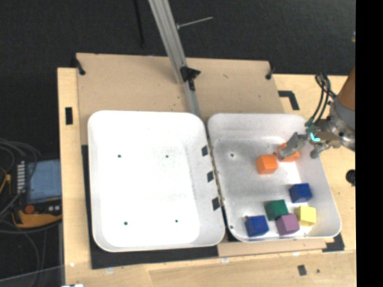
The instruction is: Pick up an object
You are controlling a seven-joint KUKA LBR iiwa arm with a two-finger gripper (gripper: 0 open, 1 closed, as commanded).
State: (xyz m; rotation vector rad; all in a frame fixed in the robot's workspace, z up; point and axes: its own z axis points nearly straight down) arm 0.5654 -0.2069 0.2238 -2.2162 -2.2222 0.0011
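Observation:
My gripper [304, 147] hangs over the upper right part of the right bin [239, 130], its fingers spread open with only the white bin floor showing between them. A small orange piece [289, 155] lies right by the left fingertip, partly hidden by it. An orange block [267, 164] sits a little further left, apart from the gripper. Lower in the same bin lie a blue block [300, 192], a green block [276, 208], a yellow block [307, 214], a purple block [288, 223] and a second blue block [257, 225].
The left bin [149, 178] stands beside the right one, sharing a hinged middle edge. A metal pole [170, 37] slants up from behind the bins. Cables and a box [36, 187] lie off the bench at the left.

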